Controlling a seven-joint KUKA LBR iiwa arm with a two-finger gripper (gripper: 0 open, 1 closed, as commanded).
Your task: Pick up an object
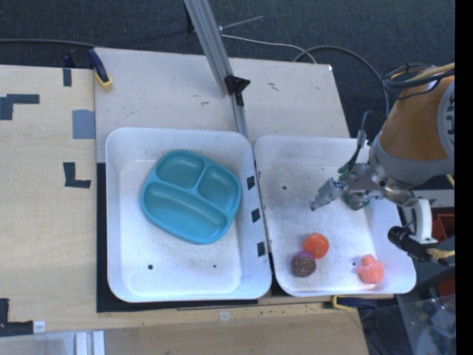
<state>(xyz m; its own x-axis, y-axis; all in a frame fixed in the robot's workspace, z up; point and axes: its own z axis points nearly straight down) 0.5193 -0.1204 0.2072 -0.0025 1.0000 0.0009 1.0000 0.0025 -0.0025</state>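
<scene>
The gripper (323,197) hung over the right bin (288,161), grasping nothing that could be seen — how its metal tips stood was too small to tell. Below it lay a smooth orange ball (317,245) touching a dark speckled ball (303,265), and a lumpy pink toy (370,270). A glossy teal divided plate (192,196) sat in the left bin (126,272).

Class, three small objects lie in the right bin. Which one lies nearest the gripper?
The orange ball, directly below the gripper. The dark speckled ball lies lower still, and the pink object sits in the bin's corner.
</scene>
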